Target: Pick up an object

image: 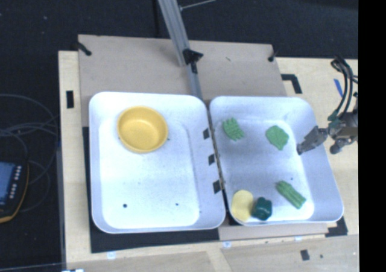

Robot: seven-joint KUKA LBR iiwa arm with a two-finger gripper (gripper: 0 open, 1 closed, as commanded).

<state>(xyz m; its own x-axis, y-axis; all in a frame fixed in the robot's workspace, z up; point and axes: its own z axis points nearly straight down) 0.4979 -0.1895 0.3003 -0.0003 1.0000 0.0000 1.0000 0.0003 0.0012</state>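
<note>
1. The gripper (pixel 315 140) hovers over the right bin's (pixel 301 108) right rim; I cannot tell its state.
2. That bin holds three green pieces (pixel 277 137), a pale yellow object (pixel 242 204) and a dark green object (pixel 262 208).
3. A yellow bowl (pixel 143 129) sits in the left bin (pixel 151 204), far left.

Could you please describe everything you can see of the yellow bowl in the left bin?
The yellow bowl is round, shallow and plain, likely plastic. It sits upright, opening upward, with nothing visible inside it. It rests on the floor of the left bin, in the far-left corner, apart from the walls and touching no other object.
</note>
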